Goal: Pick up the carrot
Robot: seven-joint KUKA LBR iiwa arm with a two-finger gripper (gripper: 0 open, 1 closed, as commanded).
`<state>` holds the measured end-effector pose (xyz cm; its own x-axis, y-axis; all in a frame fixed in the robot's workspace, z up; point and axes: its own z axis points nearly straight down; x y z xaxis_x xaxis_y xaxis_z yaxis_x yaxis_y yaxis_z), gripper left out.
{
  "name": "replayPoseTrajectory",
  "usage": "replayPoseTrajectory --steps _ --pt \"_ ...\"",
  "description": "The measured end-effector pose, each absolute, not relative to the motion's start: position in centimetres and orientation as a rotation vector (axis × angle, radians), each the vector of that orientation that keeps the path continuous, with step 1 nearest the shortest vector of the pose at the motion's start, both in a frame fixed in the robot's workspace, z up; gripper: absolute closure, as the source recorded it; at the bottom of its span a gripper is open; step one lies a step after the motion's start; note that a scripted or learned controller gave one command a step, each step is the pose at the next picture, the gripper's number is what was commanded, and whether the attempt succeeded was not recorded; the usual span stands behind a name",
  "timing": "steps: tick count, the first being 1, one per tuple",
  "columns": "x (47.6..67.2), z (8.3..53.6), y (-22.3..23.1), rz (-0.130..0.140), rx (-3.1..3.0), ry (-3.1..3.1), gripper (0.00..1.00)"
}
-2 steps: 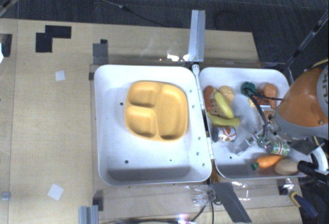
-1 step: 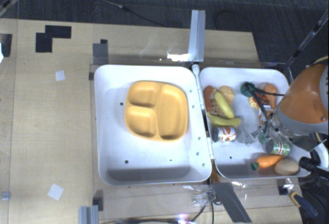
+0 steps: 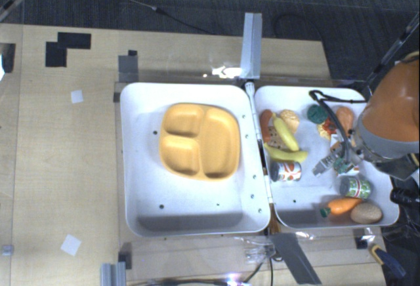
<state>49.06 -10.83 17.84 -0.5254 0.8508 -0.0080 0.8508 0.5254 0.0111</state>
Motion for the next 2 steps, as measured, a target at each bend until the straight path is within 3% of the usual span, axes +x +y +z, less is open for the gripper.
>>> replayPoseTrajectory --steps 1,2 --pt "48.8 13.7 -14.6 0.002 1.297 2.855 1.0" --pt "48.8 10.8 -19.8 0.002 1.514 2.745 1.0"
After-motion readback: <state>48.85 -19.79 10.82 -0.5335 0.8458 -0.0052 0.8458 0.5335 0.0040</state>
